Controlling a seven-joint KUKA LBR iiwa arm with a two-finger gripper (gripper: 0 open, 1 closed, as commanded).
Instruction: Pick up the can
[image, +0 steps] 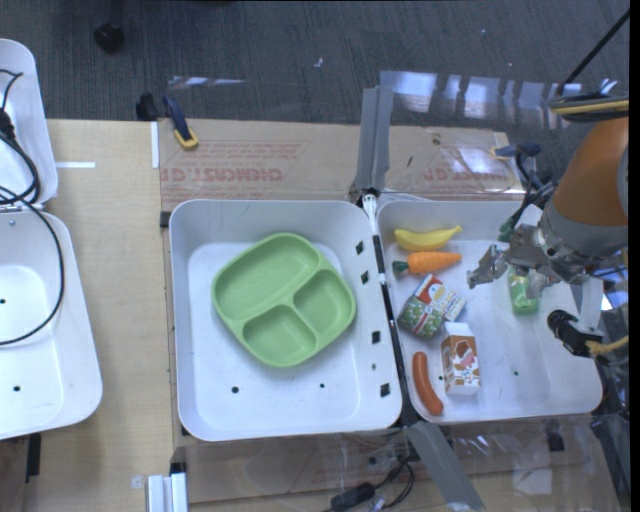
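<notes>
1. Your pincer (510, 262) hangs over the right bin (560, 400), and you cannot tell from here how its fingers stand; nothing is seen gripped.
2. The can (430, 308) lies tipped on its side, down and to the left of the pincer, well short of it.
3. A carton (460, 362) touches the can on the side away from the pincer, so a finger may catch the carton instead.
4. The can is round and lying down; it may roll or slip out of a squeeze.
5. A green object (522, 292) sits just beside the pincer, and you risk grabbing that instead.
6. The can's label shows red, green and white, but no words are readable. Mirrored red print on the cardboard (240, 160) beyond the bins is too blurred to read surely.
</notes>
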